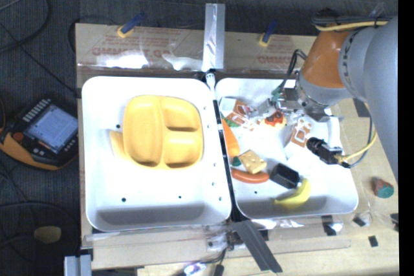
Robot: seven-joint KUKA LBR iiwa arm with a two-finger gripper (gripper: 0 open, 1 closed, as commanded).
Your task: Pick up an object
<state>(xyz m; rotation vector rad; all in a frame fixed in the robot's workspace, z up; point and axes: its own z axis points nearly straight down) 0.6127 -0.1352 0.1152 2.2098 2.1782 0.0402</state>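
Note:
My gripper hangs low over the back of the right bin, under the arm's orange band. Just beneath and beside it lie small red, white and orange pieces, with more of the same scattered to the left. An orange and white piece lies to its right. Toward the front of this bin are an orange carrot, a tan cracker-like square on a red curved strip, a black block and a yellow banana.
The left bin holds a yellow divided plate. A black cable and plug run off the arm over the right bin's right side. A handheld controller lies on the floor at the left.

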